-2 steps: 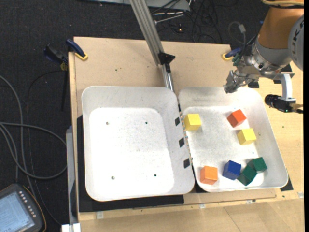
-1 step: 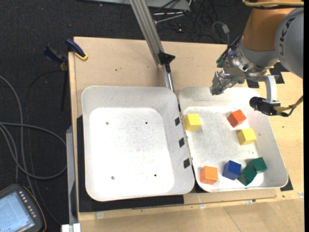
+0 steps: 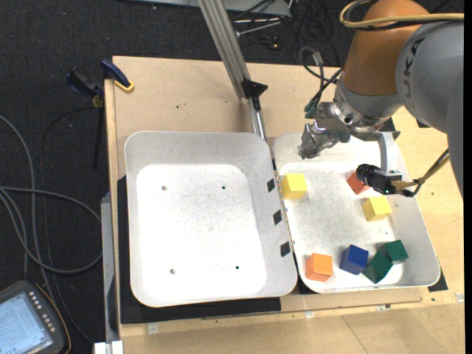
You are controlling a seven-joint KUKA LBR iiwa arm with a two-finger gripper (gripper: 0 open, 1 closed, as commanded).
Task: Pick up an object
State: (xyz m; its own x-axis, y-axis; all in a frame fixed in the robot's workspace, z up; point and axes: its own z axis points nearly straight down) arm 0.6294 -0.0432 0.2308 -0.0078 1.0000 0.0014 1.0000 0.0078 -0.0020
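My gripper (image 3: pixel 310 149) hangs over the far left part of the right bin (image 3: pixel 332 212), its dark fingers close together with nothing seen between them. A yellow block (image 3: pixel 293 185) lies just below and left of the fingertips, apart from them. Further right lie a red block (image 3: pixel 357 182), partly behind a black fitting, and a second yellow block (image 3: pixel 377 208). Along the bin's near edge sit an orange block (image 3: pixel 319 266), a blue block (image 3: pixel 354 259) and two green blocks (image 3: pixel 387 260).
The left bin (image 3: pixel 199 212) stands beside the right one, sharing a rim with black clips. A slanted metal pole (image 3: pixel 228 43) rises behind the bins. A blue and yellow clamp (image 3: pixel 103 80) lies at the bench's far left corner. Cables trail on the floor at left.
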